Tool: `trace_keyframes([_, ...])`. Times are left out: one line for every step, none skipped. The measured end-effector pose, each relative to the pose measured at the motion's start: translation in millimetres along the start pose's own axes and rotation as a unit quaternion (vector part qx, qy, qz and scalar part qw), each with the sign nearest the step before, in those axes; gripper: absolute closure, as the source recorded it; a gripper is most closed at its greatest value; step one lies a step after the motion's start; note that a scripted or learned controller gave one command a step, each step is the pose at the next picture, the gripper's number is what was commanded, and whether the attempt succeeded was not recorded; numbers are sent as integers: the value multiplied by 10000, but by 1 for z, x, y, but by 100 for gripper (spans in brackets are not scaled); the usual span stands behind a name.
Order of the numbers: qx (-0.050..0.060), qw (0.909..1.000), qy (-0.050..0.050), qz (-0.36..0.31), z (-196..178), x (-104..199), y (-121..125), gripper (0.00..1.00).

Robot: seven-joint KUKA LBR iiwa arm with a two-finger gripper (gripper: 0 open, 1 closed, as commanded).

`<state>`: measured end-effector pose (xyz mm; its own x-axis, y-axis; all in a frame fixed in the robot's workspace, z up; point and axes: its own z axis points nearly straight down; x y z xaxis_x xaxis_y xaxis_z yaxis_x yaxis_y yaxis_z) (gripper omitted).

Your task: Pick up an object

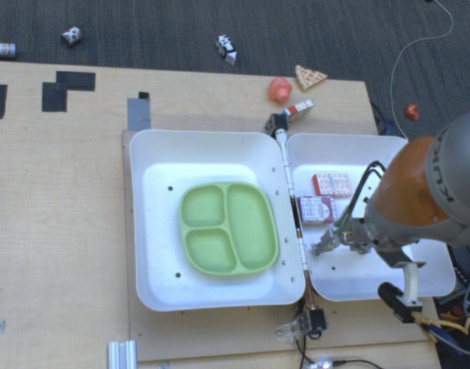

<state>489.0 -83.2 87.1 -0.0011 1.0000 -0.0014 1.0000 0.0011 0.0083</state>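
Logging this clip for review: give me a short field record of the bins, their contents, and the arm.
left bin: holds a green divided plate
right bin: holds a red-and-white box and a purple box, side by side near its upper left
arm: over the right bin, reaching in from the right
tool: low over the right bin floor, just below the purple box
off-bench litter: red ball, pizza-slice toy
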Motion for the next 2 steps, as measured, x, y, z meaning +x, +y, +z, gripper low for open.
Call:
trace_keyframes([6,10000,22,-14,0,-5,0,0])
trace_keyframes([-3,10000,-5,-3,0,-1,0,0])
